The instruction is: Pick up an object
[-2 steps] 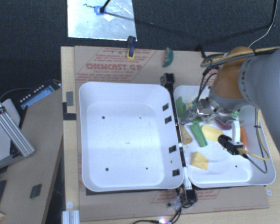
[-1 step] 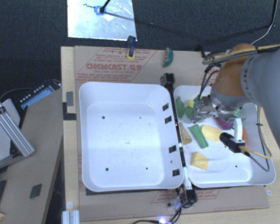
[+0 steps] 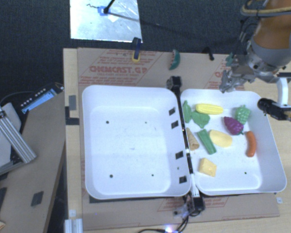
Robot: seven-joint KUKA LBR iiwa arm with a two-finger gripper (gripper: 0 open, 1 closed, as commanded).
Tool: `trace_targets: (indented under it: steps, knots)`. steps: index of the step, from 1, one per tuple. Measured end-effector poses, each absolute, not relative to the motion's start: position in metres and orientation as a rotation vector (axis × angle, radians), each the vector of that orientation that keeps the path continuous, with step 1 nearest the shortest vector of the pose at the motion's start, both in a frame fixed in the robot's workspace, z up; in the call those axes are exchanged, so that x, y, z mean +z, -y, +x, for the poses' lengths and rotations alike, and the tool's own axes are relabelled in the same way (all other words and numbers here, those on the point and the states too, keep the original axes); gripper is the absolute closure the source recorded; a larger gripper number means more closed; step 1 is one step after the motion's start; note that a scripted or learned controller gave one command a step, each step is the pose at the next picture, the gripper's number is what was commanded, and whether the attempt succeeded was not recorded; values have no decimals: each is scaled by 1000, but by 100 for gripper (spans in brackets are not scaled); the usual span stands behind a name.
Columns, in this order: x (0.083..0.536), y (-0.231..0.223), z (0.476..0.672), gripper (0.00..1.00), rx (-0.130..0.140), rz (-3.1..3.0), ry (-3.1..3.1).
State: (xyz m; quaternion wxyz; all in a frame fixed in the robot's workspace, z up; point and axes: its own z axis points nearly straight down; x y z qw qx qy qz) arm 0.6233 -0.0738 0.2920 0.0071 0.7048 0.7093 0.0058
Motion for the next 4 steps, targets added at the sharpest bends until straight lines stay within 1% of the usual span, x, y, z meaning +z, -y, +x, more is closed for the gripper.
trace_targets:
  steps: [1, 2, 3, 4]
  knots:
    - [467, 92, 626, 100, 20, 2202, -2214]
    - [476, 55, 601, 100, 4, 2213, -2227]
    - [273, 2, 611, 100, -14, 2221, -2238]
    - [392, 7, 603, 100, 13, 2209, -2221]
